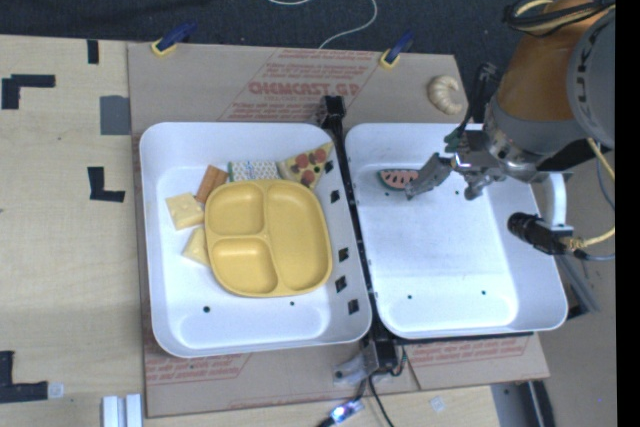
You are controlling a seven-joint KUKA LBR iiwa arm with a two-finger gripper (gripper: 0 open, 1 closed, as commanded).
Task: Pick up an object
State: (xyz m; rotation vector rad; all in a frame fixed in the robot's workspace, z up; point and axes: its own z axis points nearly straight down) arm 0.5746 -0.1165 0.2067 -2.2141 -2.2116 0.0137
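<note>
Now, grey robot arm with an orange band (545, 65) over the right white bin (450, 305), dark two-finger gripper (418, 187) beside a small toy watermelon slice (396, 180), big yellow divided plate (268, 237) in the left white bin (250, 330).

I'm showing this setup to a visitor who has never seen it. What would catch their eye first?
Probably the yellow divided plate, which takes up much of the left bin, with small flat food pieces tucked around its upper and left edges. Next, the grey and orange arm reaching in from the right, its gripper low over the right bin, right beside a small watermelon slice near that bin's upper left.
</note>
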